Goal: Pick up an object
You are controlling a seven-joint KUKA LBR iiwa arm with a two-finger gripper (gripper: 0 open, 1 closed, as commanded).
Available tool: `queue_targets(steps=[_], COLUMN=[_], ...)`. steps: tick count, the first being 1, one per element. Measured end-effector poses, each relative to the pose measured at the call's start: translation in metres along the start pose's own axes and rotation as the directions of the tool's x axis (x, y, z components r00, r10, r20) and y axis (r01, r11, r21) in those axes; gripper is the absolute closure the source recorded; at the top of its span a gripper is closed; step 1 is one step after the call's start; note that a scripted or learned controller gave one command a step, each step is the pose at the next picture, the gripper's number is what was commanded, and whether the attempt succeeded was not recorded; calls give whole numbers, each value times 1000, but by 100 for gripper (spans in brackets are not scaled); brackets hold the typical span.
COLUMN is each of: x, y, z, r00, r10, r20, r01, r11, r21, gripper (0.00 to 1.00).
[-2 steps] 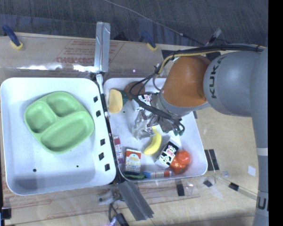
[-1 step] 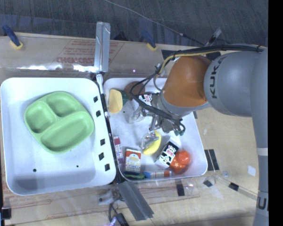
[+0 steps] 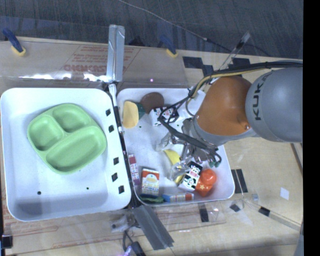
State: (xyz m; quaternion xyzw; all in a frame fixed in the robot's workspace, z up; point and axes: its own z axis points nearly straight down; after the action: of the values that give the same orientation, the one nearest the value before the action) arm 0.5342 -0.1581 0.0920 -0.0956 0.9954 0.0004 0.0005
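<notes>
The right bin (image 3: 149,143) holds several small objects: a yellow block (image 3: 130,114), a brown rounded object (image 3: 151,101), a yellow banana-like piece (image 3: 172,156), an orange-and-white carton (image 3: 150,181), a black-and-white cow-patterned box (image 3: 191,177) and an orange-red fruit (image 3: 206,181). My gripper (image 3: 184,161) reaches down into this bin from the right, just above the banana piece and the cow-patterned box. The wrist and cables hide its fingers, so I cannot tell whether anything sits between them.
The left bin (image 3: 21,185) carries a green divided plate (image 3: 67,136). A marker (image 3: 170,198) lies along the right bin's front wall. The orange-banded arm (image 3: 226,108) covers the right bin's far right part. A metal divider bar (image 3: 116,52) stands between the bins at the back.
</notes>
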Motion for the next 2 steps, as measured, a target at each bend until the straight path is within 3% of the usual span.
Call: queue_targets(steps=[1, 2], x=[9, 7], y=[19, 20], z=[1, -10], r00=[999, 999], r10=[45, 39], r20=[-2, 1], r01=[-45, -39], r11=[999, 999], r21=[-1, 0], gripper=[0, 100])
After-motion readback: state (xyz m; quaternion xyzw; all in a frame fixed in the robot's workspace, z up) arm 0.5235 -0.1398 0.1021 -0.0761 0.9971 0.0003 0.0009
